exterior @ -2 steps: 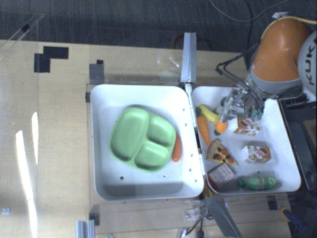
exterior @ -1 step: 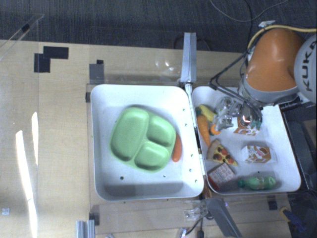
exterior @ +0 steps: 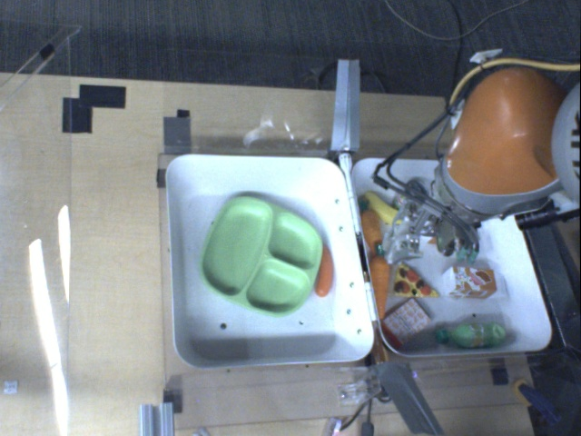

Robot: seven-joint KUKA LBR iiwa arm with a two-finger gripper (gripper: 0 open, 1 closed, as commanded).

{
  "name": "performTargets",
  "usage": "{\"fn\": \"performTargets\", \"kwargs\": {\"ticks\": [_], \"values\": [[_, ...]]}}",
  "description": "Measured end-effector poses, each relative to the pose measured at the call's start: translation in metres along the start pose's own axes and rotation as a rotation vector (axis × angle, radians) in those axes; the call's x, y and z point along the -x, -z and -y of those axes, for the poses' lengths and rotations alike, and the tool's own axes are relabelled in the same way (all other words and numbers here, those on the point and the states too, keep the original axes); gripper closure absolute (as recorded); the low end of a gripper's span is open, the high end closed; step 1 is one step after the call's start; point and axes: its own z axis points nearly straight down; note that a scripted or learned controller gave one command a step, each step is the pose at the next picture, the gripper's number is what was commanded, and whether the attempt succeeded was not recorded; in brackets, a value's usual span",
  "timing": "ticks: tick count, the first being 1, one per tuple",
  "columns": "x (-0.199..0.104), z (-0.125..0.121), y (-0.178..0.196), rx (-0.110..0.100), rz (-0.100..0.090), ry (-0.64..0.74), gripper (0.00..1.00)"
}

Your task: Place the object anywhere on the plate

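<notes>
Carrot (exterior: pixel 323 273) beside green plate (exterior: pixel 261 254), long axis running near-to-far.

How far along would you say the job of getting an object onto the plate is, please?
Done: nothing lies on the green plate; a carrot rests beside its right edge in the left bin. In hand: the tool is over the right bin, above the toys. Left: grasping one, carrying it across and setting it on the plate.
</notes>
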Motion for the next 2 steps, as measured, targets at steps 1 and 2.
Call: {"fn": "performTargets", "kwargs": {"ticks": [1,2], "values": [[-0.003,-0.019,-0.010,0.000,-0.001,0.015,1.00],[-0.016,-0.041,-0.014,0.000,-0.001,0.119,1.00]]}}
